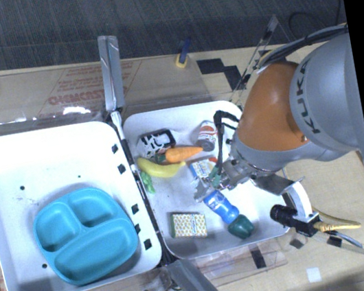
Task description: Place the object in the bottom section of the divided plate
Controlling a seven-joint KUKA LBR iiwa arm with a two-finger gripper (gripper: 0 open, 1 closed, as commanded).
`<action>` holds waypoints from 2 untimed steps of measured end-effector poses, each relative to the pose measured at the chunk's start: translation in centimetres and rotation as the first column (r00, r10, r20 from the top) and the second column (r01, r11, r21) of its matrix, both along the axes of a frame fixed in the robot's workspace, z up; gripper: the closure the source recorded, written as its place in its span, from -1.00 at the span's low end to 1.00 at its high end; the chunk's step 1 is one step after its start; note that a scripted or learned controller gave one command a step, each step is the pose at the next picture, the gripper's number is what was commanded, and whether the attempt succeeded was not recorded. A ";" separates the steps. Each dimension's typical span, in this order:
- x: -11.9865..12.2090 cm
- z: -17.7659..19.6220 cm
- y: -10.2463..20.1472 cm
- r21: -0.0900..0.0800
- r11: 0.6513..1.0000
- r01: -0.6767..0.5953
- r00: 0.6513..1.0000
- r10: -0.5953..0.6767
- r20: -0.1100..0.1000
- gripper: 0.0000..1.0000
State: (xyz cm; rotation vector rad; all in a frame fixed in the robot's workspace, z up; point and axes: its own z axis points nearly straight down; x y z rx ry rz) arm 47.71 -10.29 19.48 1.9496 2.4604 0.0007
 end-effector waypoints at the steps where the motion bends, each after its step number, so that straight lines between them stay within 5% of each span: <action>1: 0.0 2.1 8.3 0.001 0.899 0.437 0.899 -0.437 -0.005 1.00; 2: -0.2 1.9 18.5 -0.001 0.867 0.499 0.867 -0.499 -0.006 1.00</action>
